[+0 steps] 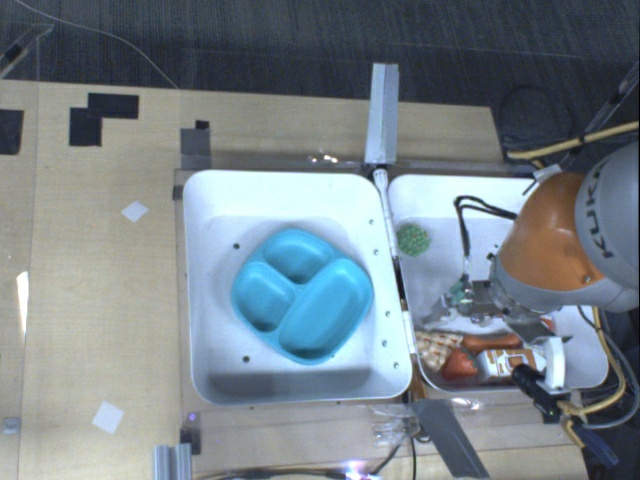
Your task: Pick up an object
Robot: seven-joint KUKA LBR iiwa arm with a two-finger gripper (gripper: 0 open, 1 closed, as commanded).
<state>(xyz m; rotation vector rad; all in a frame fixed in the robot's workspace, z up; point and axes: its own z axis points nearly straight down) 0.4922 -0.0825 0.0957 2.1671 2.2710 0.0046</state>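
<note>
Wooden bench (90,298); two white bins (205,268); dark floor (300,18).

The arm (560,243) covers much of the right bin (440,208), hiding that bin's right wall and part of its floor, and is itself cut off by the right edge. The gripper (480,303) sits low among clutter; its fingers cannot be made out. Objects at the near end of this bin (470,353) overlap and are partly hidden, too small to identify. A small green item (412,238) lacks legible detail.
</note>
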